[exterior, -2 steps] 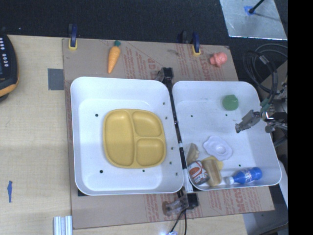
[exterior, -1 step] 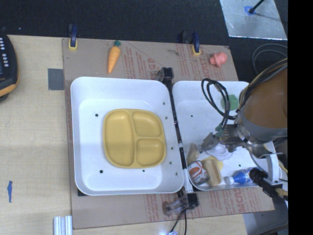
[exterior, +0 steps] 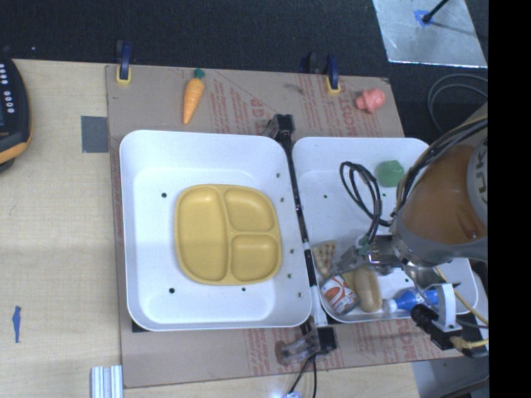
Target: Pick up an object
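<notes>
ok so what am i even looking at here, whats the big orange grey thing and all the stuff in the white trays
One camera looks down at a slant on a bench. The orange and grey thing is a robot arm reaching in from the right; its tool hangs low over the right bin, above a small pile of toys. I can't tell whether it grips anything. The left bin holds a yellow divided plate. A toy carrot and a pink toy lie outside the bins.

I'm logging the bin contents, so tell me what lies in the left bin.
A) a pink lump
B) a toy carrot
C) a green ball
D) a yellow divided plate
D: the yellow divided plate sits in the middle of the left bin, while the toy carrot lies on the board beyond it.
</notes>
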You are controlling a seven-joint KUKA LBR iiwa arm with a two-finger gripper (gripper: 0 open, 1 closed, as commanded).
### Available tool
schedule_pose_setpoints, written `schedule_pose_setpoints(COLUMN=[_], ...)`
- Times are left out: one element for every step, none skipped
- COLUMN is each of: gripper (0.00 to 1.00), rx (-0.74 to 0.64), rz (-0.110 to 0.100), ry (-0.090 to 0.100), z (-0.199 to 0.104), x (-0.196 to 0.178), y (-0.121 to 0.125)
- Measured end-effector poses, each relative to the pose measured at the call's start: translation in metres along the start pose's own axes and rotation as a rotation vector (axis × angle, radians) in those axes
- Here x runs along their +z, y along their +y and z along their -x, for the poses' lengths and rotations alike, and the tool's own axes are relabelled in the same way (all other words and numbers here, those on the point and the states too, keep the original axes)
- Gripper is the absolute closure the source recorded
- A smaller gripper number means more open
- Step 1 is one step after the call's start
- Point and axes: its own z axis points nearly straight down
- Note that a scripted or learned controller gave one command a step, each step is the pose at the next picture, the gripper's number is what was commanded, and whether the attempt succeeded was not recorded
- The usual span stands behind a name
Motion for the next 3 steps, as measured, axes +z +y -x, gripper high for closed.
schedule_pose_setpoints(gripper=[0.0, 0.0, 1.0], rx=[-0.004, -0.004, -0.009], rz=[0.025, 0.011, 0.001], ry=[-0.009, -0.002, -0.001], z=[0.073, 0.105, 0.105], x=[-0.043, -0.019, -0.033], y=[0.14, 0.184, 0.182])
